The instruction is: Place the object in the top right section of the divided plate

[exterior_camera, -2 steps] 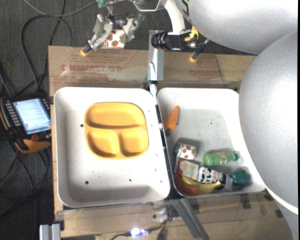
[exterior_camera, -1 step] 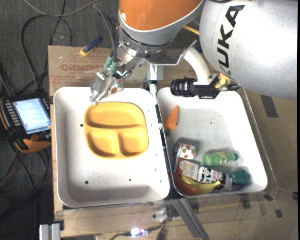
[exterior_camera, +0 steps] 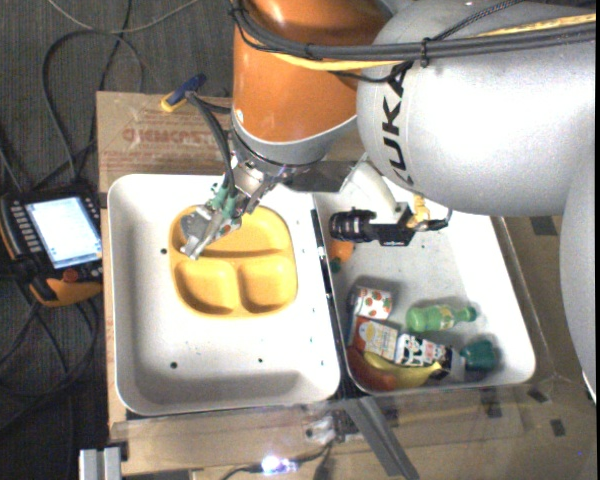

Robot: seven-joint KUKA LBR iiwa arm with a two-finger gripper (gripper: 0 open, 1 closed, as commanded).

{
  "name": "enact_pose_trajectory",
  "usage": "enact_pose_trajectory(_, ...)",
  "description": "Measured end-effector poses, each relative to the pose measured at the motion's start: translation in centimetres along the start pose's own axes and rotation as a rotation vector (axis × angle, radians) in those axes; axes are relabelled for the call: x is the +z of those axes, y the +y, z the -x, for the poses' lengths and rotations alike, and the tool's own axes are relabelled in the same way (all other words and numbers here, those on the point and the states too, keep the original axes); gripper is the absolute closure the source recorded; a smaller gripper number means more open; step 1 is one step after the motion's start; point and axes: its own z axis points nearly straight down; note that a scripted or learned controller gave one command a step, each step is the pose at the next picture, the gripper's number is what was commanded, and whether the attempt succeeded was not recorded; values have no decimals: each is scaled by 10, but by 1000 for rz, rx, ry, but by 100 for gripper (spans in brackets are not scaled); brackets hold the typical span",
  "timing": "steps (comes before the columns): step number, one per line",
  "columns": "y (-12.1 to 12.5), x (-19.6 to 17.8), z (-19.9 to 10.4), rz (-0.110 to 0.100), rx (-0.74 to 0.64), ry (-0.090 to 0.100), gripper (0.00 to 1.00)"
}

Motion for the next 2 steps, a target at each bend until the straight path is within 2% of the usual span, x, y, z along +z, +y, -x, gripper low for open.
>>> enact_pose_trajectory(1, -84, 8, 55, 2, -38, -1, 100)
enact_pose_trajectory(2, 12, 56, 85, 3, -1, 2, 100)
